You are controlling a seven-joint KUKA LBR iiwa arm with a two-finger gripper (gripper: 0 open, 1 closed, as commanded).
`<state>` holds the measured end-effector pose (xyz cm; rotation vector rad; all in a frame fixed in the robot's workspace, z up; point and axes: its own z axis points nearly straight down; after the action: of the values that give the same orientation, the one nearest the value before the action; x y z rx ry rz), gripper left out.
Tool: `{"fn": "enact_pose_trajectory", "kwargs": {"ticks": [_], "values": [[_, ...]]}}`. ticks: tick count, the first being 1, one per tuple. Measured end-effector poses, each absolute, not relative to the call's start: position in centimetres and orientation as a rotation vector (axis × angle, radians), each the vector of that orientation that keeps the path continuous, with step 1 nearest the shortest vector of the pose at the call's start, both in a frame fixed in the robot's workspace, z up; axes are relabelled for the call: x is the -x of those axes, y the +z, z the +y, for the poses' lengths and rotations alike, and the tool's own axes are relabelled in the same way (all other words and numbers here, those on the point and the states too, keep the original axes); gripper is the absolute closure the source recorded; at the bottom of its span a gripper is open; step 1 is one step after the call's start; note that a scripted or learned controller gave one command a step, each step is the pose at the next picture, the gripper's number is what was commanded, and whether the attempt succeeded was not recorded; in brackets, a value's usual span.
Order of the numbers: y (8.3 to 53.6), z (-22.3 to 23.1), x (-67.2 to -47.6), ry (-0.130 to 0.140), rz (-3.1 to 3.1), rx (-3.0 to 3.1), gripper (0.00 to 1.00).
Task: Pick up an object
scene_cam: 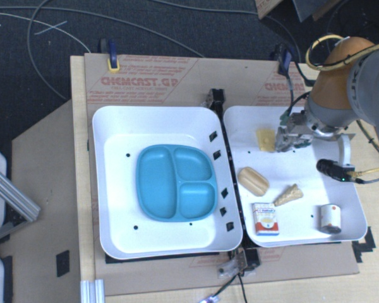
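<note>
Fingers [289, 139] are lowered into the right bin [354, 188] beside a yellow block [265, 139]; their spread cannot be told, being hidden by the wrist.

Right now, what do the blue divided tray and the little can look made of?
Blue divided tray: likely molded plastic, matte, with an even colour and soft rounded ridges. Small can: probably metal, with a greyish sheen on its side, though it is too small to be sure.
</note>
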<state>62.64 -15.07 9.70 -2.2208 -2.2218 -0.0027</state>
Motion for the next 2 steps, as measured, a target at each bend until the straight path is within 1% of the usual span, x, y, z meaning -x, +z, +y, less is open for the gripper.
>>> {"fn": "enact_pose_trajectory", "kwargs": {"ticks": [2], "values": [[20.6, -15.9, -64.6, -0.007, -2.228, 2.225, 1.00]]}}
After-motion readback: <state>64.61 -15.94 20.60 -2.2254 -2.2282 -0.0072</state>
